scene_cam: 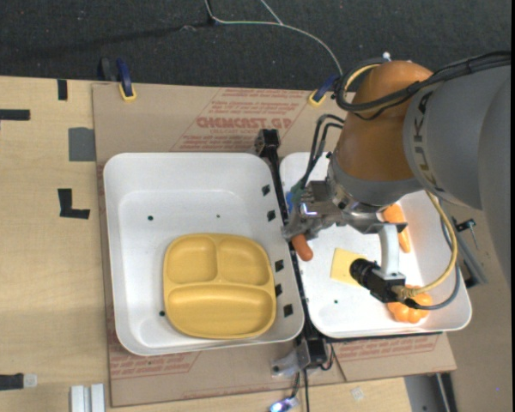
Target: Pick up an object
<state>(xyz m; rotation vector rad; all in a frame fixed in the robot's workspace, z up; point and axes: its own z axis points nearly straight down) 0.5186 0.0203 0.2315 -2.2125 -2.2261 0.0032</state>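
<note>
My gripper [304, 228] hangs over the left edge of the right bin [438, 320], close to the wall between the two bins. A small orange carrot-like piece [303, 248] sits directly under its tip, touching or nearly touching it; whether it is gripped is unclear. A flat yellow cheese-like slice [344, 265] lies on the bin floor just right of the gripper. More orange pieces lie further right: one [396, 215] beside the arm, a thin one [405, 239], and a rounder one [403, 312] near the front rim. The arm's bulky wrist hides the back of this bin.
The left bin [137, 187] holds a yellow divided plate [219, 286] at its front. A black cable plug [371, 276] and yellow cable hang from the arm over the right bin. Black clips [269, 142] mark the joint between the bins.
</note>
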